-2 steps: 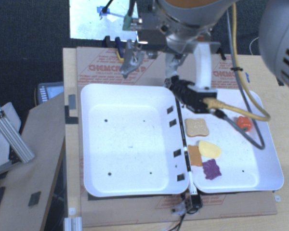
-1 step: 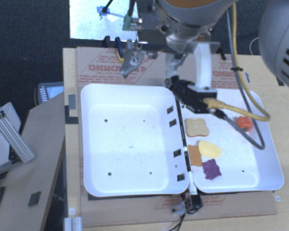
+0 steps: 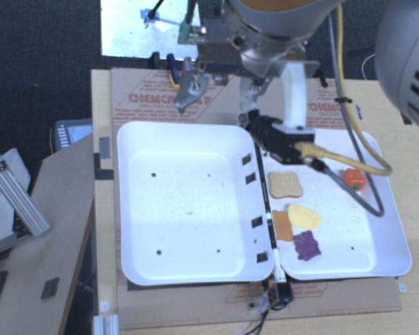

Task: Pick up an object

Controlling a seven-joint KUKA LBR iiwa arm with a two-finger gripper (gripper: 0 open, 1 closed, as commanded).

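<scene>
You have not picked anything up yet, as far as this view shows. All the candidate objects lie in the right bin (image 3: 384, 250), bunched against its inner wall, at about 4 o'clock from the middle of the picture. The slice of toast (image 3: 285, 184) sits highest of the group; just below it at 5 o'clock is the yellow piece (image 3: 304, 216), which touches or slightly overlaps the flat orange slab (image 3: 283, 225) on its 9 o'clock side. The purple piece (image 3: 306, 245) lies just under those two. A small orange-red object (image 3: 354, 179) rests apart from the cluster, at 3 o'clock from the toast, close beside the yellow cable (image 3: 349, 165) that loops across the bin. The left bin (image 3: 136, 208) carries nothing you could grasp.

So the whole job is left: choose a target, descend, close and lift.

The arm reaches in from 1 o'clock and hangs high over the far edge of the worktop (image 3: 105, 103), beyond both bins. The gripper (image 3: 216, 93) hovers well above the bin rims near 12 o'clock, with one metal finger tip (image 3: 188, 93) pointing down over the cardboard sheet behind the left bin. The fingers look spread apart with nothing between them, though the wrist body hides part of them. The gripper is well apart from every object, so you should expect a traverse toward 4 o'clock before any descent.
</scene>
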